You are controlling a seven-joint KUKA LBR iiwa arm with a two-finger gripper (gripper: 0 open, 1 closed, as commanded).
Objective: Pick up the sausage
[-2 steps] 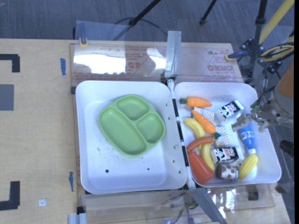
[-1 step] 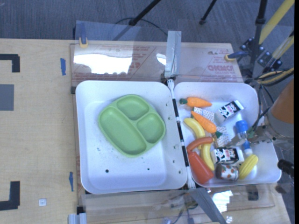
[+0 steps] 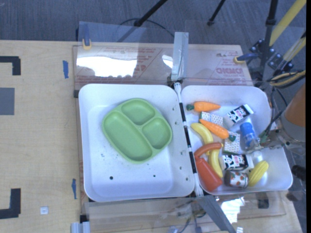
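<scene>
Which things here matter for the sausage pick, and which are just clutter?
Job:
- sausage, curved, reddish, in the right bin
- arm, at the right bin's edge

Clutter:
- green plate in the left bin
- two carrots
- bananas
- blue bottle
- cow-print cartons
- red-lidded can

Arm at right edge (orange band visible), claw low.

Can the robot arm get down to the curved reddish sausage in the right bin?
Probably yes. The curved reddish sausage lies on top near the right white bin's left side, nothing covering it, though a yellow banana and a red pepper-like toy crowd it.
</scene>
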